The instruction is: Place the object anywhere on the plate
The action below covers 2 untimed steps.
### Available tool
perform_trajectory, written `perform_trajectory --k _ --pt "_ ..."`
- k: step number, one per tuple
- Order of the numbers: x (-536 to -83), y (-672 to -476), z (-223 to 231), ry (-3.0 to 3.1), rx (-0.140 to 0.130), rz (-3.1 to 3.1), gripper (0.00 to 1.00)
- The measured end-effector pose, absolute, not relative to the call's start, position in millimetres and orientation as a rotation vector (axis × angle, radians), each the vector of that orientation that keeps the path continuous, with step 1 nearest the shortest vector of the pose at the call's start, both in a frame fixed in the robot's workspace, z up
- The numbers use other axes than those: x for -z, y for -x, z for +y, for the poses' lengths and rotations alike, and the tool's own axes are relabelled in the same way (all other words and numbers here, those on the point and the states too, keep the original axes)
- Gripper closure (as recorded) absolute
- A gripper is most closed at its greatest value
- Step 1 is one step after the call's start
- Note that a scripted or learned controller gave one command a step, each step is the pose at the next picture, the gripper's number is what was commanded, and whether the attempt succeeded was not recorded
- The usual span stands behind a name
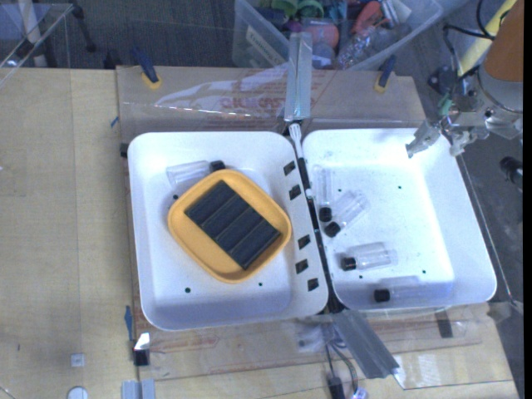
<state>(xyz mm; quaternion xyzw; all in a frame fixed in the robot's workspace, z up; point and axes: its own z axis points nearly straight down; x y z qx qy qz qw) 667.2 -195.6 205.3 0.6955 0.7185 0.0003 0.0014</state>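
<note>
A yellow plate (184,223) lies in the left bin (150,298). A dark, ribbed, flat rectangular object (232,224) rests on the middle of the plate, turned diagonally. A clear vial (186,173) lies just beyond the plate's far-left edge, beside a small black piece (218,165). My gripper (434,144) hangs over the far right corner of the right bin (465,256), well away from the plate. It is open, with nothing between its fingers.
Several clear vials with black caps (366,258) lie along the left and front of the right bin. A divider with black tabs (301,223) separates the bins. A clear tub of colourful items (332,15) stands behind the bench. Cables hang at the far right.
</note>
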Motion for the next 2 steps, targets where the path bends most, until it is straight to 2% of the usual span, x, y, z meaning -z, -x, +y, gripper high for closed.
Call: perform_trajectory --k 1,2 --pt "-228.9 -667.6 -222.6 -2.251 -0.001 2.186 0.00" --pt "-247.4 -663.7 -207.5 -2.310 -0.002 2.123 0.00"
